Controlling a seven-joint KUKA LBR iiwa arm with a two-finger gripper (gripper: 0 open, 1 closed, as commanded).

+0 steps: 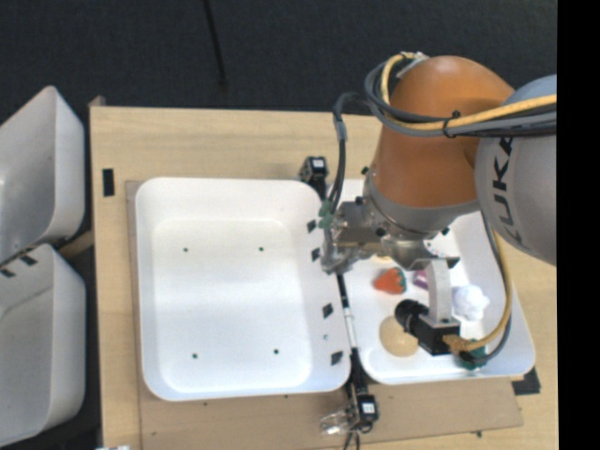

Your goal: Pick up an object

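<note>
My gripper (397, 255) hangs low over the right white bin (511, 350), under the big orange wrist band, which covers much of that bin. Just below the gripper lies a red-orange object (388, 280) with a bit of green on it. A small purple piece (423, 275) sits right beside it. A beige ball (398, 338) rests near the bin's front wall, and a white crumpled object (470, 301) lies toward the right. I see nothing between the gripper and these things that shows a hold.
The left white bin (225, 289) stands next to the right one, the two rims meeting at a narrow seam (345, 317). Wooden bench (206, 139) surrounds both bins. White housings (33, 186) stand at the far left.
</note>
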